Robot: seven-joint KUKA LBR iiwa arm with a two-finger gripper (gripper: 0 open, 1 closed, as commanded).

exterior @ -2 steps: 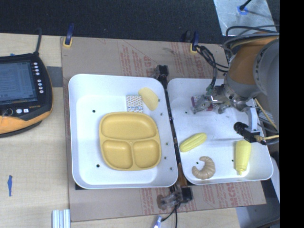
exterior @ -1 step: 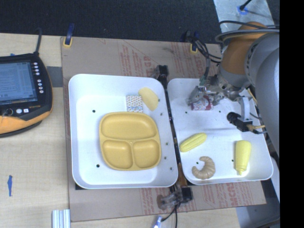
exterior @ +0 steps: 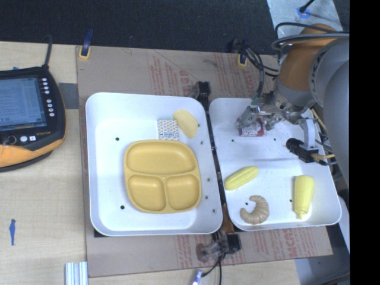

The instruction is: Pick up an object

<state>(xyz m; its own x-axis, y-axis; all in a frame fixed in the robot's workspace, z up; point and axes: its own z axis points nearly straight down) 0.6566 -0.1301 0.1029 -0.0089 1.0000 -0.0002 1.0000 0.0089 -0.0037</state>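
Claw down in the upper right of the frame, low over the top end of the right bin. Can't tell whether it's apart or together – too much clutter and glare around the tip. Sitting right on or just above a small red-and-white packet, so probably that's the pick. No saying whether it's touching yet.

Tips for this step, just going by the look of it:
- Get square over the packet before closing. Looks flat and crinkly, so likely to slide or fold instead of lifting.
- Go low enough to catch an edge, then lift straight up, slowly.
- Mind the bin wall near the packet at the top.

Further out, lower right: a corn cob, a croissant and a second cob – chunkier, probably easier grabs, well apart from the claw. Left bin mid-frame, with a yellow tray.
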